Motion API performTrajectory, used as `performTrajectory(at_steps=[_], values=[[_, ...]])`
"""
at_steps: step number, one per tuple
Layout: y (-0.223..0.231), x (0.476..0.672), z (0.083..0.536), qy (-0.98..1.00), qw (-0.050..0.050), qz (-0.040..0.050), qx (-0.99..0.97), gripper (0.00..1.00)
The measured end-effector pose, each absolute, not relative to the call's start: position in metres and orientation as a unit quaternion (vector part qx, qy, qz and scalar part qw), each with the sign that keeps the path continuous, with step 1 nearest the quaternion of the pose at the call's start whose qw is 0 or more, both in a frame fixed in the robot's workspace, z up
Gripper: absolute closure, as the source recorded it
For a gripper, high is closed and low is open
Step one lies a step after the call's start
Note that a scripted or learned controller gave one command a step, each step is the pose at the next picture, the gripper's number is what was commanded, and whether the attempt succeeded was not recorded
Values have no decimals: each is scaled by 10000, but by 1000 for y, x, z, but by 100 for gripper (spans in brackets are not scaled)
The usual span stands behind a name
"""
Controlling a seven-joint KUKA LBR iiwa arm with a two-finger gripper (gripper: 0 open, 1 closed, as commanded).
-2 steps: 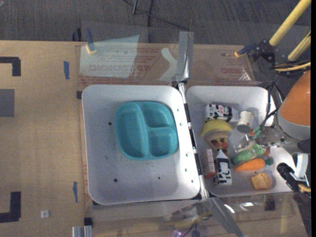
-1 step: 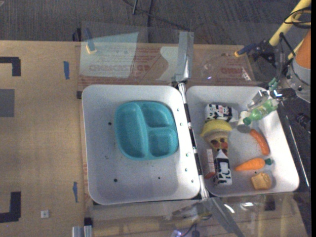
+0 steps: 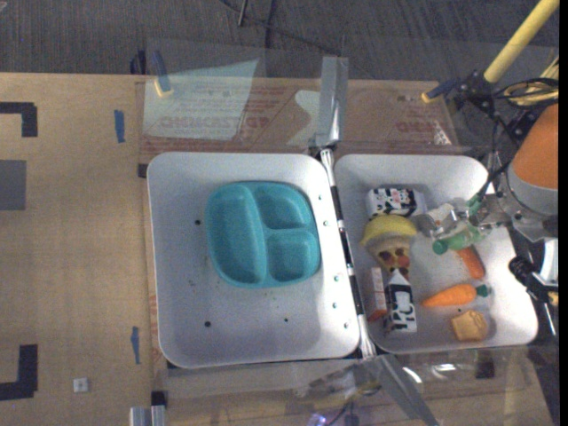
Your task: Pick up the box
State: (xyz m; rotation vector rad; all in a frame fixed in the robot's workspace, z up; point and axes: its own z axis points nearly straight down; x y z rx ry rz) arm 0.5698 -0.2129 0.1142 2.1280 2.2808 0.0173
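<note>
We look down on a wooden worktop (image 3: 71,238) carrying two shallow white bins side by side. The left bin (image 3: 177,327) holds a teal divided tray (image 3: 263,232). The right bin (image 3: 524,327) is crowded. A black-and-white box (image 3: 400,306) lies near its front left edge, long side running front to back, just beside the wall shared with the left bin. A second black-and-white carton (image 3: 392,201) sits near the back. Between them is a yellow toy (image 3: 390,234). An orange carrot (image 3: 453,296) lies to the right of the box, a smaller carrot (image 3: 469,261) above it, and a yellow block (image 3: 469,325) in the front right corner.

The gripper (image 3: 454,224) hovers over the middle of the right bin, near the smaller carrot and well apart from the box. We cannot tell whether it is open or closed, and we see nothing held in it.

To do this step well, we judge the gripper should travel toward the front left, line up across the box's narrow width, and descend straight. The bin wall and the red item (image 3: 376,293) touching the box's left side leave little room there, so a careful approach matters.
</note>
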Motion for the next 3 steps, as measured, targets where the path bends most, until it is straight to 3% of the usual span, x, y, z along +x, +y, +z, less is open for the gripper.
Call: performTrajectory(at_steps=[1, 2, 3], values=[[-219, 614, 234, 6744, 17, 1, 7384, 0], [-213, 616, 117, 6843, 8, 29, 7292, 0], [-170, 524, 99, 6616, 153, 88, 7496, 0]])
